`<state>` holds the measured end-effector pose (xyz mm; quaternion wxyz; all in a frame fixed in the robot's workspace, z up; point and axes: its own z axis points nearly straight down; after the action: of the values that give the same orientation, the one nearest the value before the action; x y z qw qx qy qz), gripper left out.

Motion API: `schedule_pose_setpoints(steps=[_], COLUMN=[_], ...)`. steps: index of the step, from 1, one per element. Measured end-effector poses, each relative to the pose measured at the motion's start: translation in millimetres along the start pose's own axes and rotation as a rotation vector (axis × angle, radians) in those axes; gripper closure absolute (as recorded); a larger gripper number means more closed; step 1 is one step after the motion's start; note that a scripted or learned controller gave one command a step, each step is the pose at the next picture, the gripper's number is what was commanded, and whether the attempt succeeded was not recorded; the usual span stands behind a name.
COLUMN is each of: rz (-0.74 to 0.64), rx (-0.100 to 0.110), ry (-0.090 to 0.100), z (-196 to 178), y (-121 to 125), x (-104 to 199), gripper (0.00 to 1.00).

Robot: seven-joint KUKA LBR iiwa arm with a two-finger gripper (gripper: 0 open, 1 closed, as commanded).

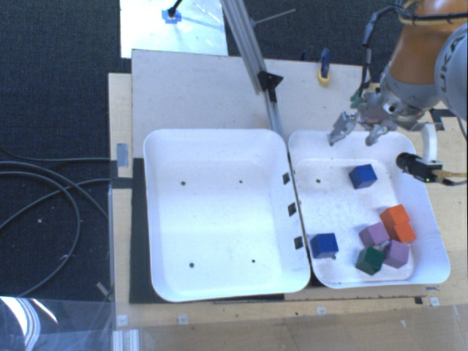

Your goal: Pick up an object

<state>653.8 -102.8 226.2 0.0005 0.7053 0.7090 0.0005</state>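
Spanning the tabletop [205,86], two white bins sit side by side; taking the right bin [431,269] as landmark, the left bin [157,218] touches its near wall. Above its far rim hangs the gripper [358,131], jaws apart and holding nothing, probably poised high to choose a target. Inside it, one blue cube [363,175] lies nearest the gripper, another blue cube [324,245] by the left wall, and orange [397,222], purple [385,244] and green [370,259] blocks cluster at its front right.

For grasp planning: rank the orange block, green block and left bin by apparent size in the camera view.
1. Left bin, far the largest.
2. Orange block.
3. Green block, slightly smaller, though purple blocks crowd it, so this is unsure.
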Motion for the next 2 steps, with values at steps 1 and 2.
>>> schedule_pose_setpoints(steps=[1,2], rz=[-0.003,-0.002], rx=[-0.009,-0.004], ry=[0.001,0.001], z=[-110.0,-125.4], y=[-62.4,-67.8], x=[37.5,51.2], gripper=[0.00,0.00])
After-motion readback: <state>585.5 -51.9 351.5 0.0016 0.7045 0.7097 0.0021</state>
